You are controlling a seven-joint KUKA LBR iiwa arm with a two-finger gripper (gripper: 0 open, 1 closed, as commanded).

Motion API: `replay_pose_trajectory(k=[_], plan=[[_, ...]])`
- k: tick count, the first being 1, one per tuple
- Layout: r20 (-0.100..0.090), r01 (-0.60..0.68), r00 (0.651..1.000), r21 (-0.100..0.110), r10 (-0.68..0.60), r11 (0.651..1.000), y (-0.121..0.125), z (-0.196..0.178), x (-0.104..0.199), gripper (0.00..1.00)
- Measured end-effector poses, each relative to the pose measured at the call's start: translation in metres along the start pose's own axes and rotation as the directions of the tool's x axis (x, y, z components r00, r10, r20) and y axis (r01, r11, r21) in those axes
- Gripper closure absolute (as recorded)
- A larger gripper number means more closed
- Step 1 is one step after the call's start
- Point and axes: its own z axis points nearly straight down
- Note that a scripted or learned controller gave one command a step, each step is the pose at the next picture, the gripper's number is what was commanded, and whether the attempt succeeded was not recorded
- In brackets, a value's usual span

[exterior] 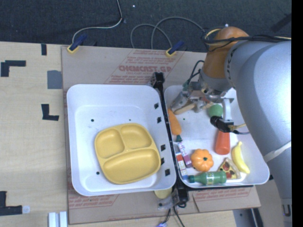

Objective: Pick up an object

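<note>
Several small toys crowd the right bin (258,171): pumpkin (202,160), banana (240,158), green bottle (208,178). Gripper (189,102) hovers spread wide, holding nothing. Closing near the bin's wall may catch nothing.

Dark carpet-like floor (57,8), wooden bench (28,141).

A bulky, smooth grey arm (265,84) at the frame's right, an orange band (218,56) above its wrist, thin black cables looping there.
</note>
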Motion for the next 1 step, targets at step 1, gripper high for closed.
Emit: replay_pose_trajectory(k=[1], plan=[[-0.004, 0.001, 1.000, 0.001, -0.001, 1.000, 0.0002, 0.0000, -0.0015, 0.00]])
